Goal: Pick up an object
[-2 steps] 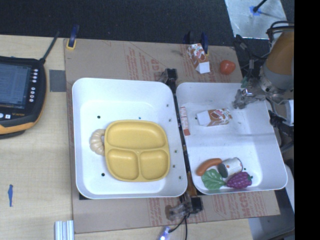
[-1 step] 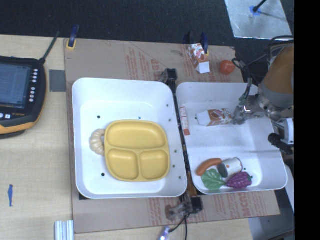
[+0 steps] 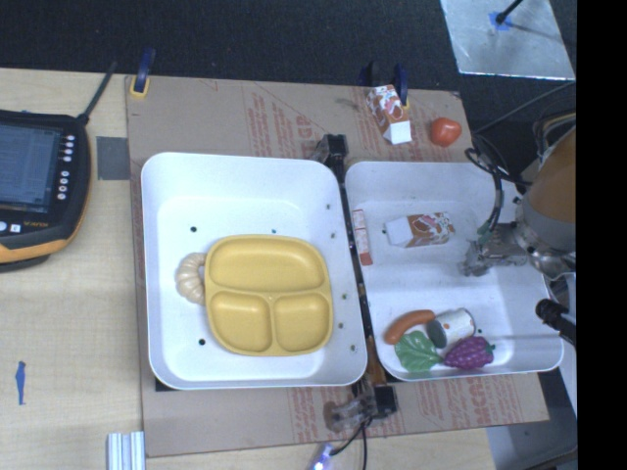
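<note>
The right bin (image 3: 509, 189) holds a white and brown carton (image 3: 419, 229) lying on its side near the back. Along the front wall lie an orange sausage-shaped toy (image 3: 407, 324), a green leafy toy (image 3: 418, 352), a small grey can (image 3: 453, 325) and a purple grape bunch (image 3: 468, 352). My gripper (image 3: 483, 260) hangs low over the bin's right half, to the right of the carton and above the front cluster, with nothing seen in it. The grey arm (image 3: 549, 204) enters from the right.
The left bin (image 3: 167, 194) carries a yellow divided plate (image 3: 266, 293) with a beige bread-like toy (image 3: 189, 276) beside it. Behind the bins on the cardboard stand a small carton (image 3: 389, 112) and a red tomato (image 3: 445, 131). A tablet controller (image 3: 39, 184) lies far left.
</note>
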`<state>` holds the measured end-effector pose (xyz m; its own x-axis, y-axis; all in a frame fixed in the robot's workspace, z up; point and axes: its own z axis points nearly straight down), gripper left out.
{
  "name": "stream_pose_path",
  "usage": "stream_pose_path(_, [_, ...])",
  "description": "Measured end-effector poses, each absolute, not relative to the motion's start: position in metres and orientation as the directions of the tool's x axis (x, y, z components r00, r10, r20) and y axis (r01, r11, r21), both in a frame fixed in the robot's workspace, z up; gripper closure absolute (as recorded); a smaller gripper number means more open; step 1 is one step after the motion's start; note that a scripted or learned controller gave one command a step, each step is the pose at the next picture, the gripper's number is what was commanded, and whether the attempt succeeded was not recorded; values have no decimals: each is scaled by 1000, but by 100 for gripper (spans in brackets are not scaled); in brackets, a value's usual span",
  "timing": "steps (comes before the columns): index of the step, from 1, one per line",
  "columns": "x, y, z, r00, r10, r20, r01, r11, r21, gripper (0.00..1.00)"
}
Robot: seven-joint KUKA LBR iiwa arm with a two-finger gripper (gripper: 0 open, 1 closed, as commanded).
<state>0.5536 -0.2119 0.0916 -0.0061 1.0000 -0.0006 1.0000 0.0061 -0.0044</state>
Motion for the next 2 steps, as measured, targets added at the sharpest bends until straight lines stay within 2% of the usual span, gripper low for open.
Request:
stream_pose_path(1, [507, -204, 91, -7, 1000, 0, 1000, 7, -4, 100])
stream_pose_path(2, [476, -167, 112, -6, 1000, 1, 1000, 6, -4, 100])
